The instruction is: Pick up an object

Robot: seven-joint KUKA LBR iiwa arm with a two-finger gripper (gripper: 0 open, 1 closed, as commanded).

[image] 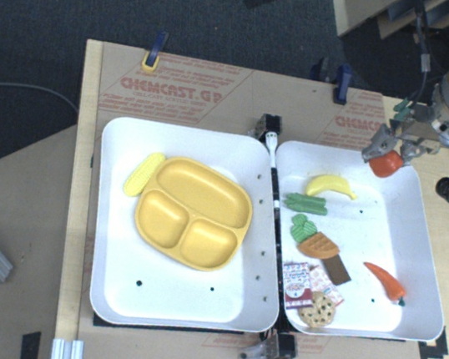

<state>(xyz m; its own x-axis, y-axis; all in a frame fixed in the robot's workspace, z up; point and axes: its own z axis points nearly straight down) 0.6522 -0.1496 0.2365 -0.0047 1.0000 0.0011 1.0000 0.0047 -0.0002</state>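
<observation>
Right, my grey two-finger gripper (387, 155) hangs above the far edge of the right white bin (423, 248), its fingers closed on a small round red-orange toy tomato (386, 165), which sits raised off the floor because it is pinched from above. Below it lie a yellow plastic banana (331, 185), a green bean pod (305, 202) and an orange carrot (385, 281), spread apart, I judge, for easy single picks

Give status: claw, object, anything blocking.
Claw above right bin's far edge, shut on red tomato. Tomato lifted off the bin floor. Banana, green beans, carrot lie below, nothing blocking.
</observation>
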